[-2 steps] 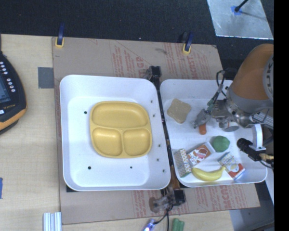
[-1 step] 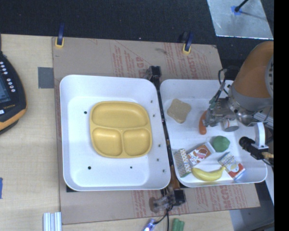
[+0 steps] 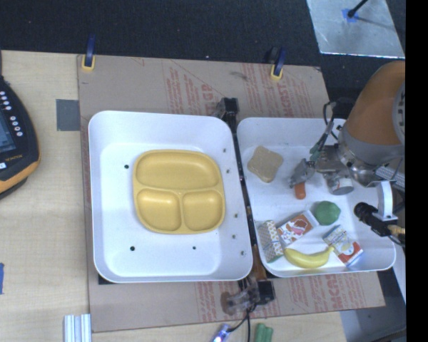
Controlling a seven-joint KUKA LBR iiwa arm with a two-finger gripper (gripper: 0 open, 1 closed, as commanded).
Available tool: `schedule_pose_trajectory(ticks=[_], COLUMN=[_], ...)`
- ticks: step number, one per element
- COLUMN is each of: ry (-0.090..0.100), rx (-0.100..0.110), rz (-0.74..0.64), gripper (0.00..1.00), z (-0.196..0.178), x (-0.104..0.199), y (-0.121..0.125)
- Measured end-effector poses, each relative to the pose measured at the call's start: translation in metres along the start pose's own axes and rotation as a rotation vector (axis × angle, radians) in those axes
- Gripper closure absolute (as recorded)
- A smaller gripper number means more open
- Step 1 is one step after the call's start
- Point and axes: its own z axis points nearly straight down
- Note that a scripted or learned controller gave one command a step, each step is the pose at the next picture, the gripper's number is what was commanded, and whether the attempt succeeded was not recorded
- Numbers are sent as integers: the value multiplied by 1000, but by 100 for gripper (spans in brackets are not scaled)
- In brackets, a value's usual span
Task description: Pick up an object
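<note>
Orange object (image 3: 299, 189), small and stubby, lies in the right bin (image 3: 385, 266) near its middle, just under the gripper (image 3: 304, 171). The gripper hangs low over that bin at the end of the grey arm (image 3: 364, 137) with its orange band, and whether it is spread or pressed together cannot be told from this slant; nothing can be seen gripped in it.

Around it lie a tan sponge-like block (image 3: 265, 163) towards the bin's left wall, a green ball (image 3: 327, 212), a banana (image 3: 307, 258) along the near edge, and a red-and-white packet (image 3: 297, 227) between them.

The left bin (image 3: 107, 191) holds a yellow divided plate (image 3: 178, 190) (three compartments, all bare). Both bins sit on a brown cardboard sheet (image 3: 200, 84) printed in faded red, pinned at its far edge by two small clamps (image 3: 89, 55). The sheet rests on a pale wooden bench (image 3: 36, 262). A dark handheld controller (image 3: 3, 141) with an orange rim lies at the bench's left. Beyond the bench the floor (image 3: 164, 9) is dark, with a pale grey square (image 3: 349, 20) at the far right.
</note>
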Motion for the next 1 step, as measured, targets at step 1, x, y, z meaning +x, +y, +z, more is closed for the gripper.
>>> schedule_pose_trajectory(ticks=[1], ry=[-4], rx=[-3], rz=[1], gripper=[100], z=[-10], x=[-1], y=[0])
